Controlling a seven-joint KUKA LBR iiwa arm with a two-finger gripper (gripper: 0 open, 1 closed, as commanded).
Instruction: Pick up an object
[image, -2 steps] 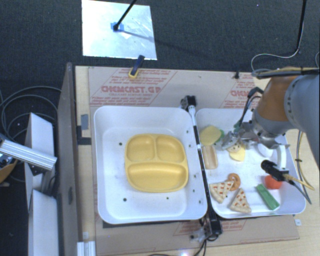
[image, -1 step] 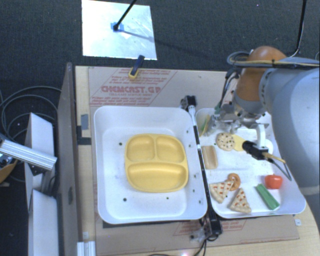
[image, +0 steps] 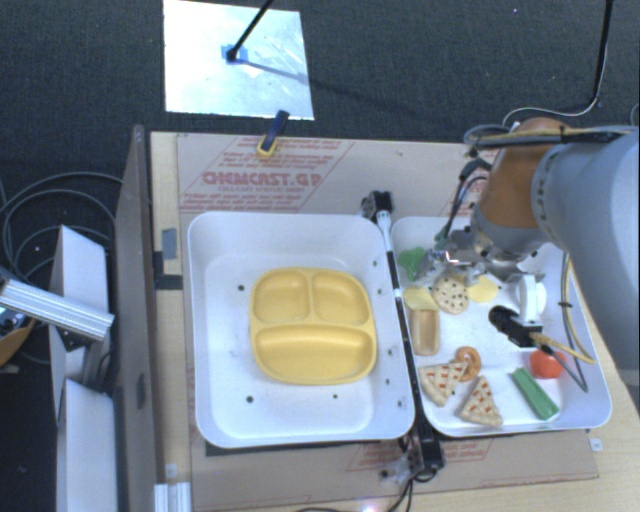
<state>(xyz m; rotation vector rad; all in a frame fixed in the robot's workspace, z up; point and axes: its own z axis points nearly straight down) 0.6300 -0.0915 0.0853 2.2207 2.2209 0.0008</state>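
At the far-left corner of the right bin (image: 503, 372), the gripper (image: 452, 256) sits low, arm (image: 565, 185) coming in over the bin's far rim. How far it is open: cannot tell, wrist body hides it; nothing seen held. Room: bare floor mid-bin toward the right wall; left side crowded up against the shared rim between bins. Contents, right bin: chip-dotted cookie (image: 451, 295) just beneath the gripper on the near side, close to it, contact not clear; green piece (image: 412, 262) beside the gripper on the left; yellow piece (image: 420, 298) touching the cookie's left edge; pale yellow disc (image: 485, 290) to its right; tan bread block (image: 426, 331) nearer, along the rim; pretzel (image: 467, 359); two pizza slices (image: 440, 381) (image: 481, 403) at the near wall; green bar (image: 534, 393) and red tomato (image: 546, 365) near-right. Left bin (image: 225, 335): yellow divided plate (image: 312, 325) centred, flat, compartments bare, open white floor all round.
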